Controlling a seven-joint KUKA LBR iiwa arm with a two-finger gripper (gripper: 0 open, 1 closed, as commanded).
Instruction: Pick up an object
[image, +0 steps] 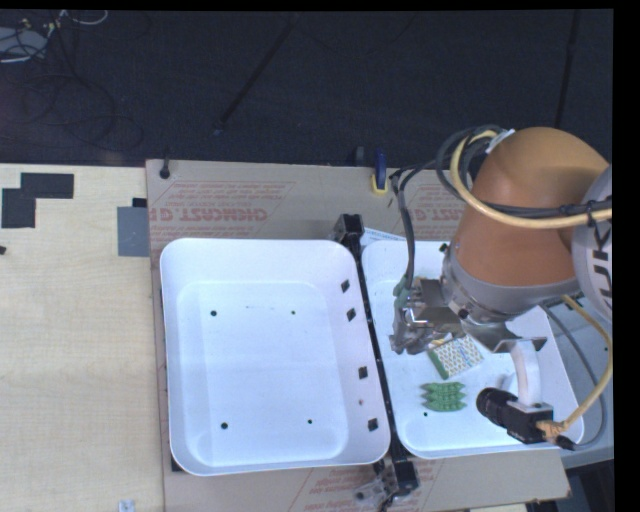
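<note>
the gripper (412, 330) hangs low in the right bin (450, 432), in its left half, close to the wall it shares with the other bin. its metal end is seen from above and partly under the wrist, so i cannot tell how far open it is, and nothing can be seen held in it. just to its right, partly tucked under the wrist, lies a small flat packet (458, 355) with a green and white dotted pattern, tilted on the bin floor; whether it touches the gripper i cannot tell. a little nearer the front edge of the same bin lies a green bunch of pods (443, 397), apart from the gripper and just below the packet. the arm (520, 220), with its broad orange band, covers the bin's back right part. the left bin (260, 350) sits alongside, white. both bins rest on a brown board (250, 205) on the pale bench (70, 350).
</note>
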